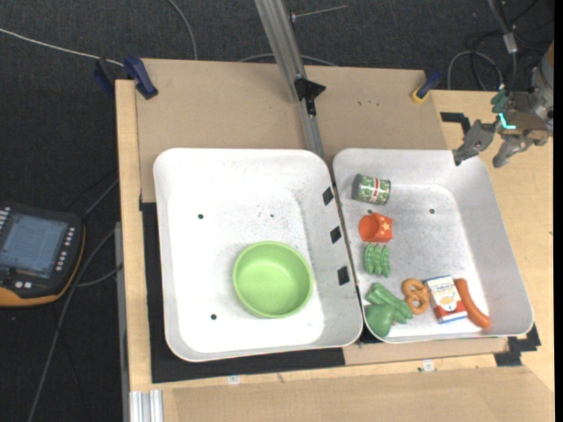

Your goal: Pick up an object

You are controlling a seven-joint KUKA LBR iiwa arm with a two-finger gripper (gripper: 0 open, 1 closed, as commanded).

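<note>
My gripper [486,150] hangs at the far right, above the back right corner of the right bin [493,227], its two fingers spread apart and open with nothing between them. In the right bin lie a green-labelled can [371,188], a red toy with a yellow star [376,227], a green pea pod [376,258], a green leafy toy [385,308], a pretzel [414,294], a small white and red box [447,299] and an orange sausage [472,303]. All of them sit to the left of and nearer than the gripper.
The left bin [176,236] holds a light green bowl [273,279]. A metal pole [281,42] rises from the back of the bench between the bins. Blue clamps [139,76] grip the board's back edge. A teach pendant [35,249] lies off the bench at left.
</note>
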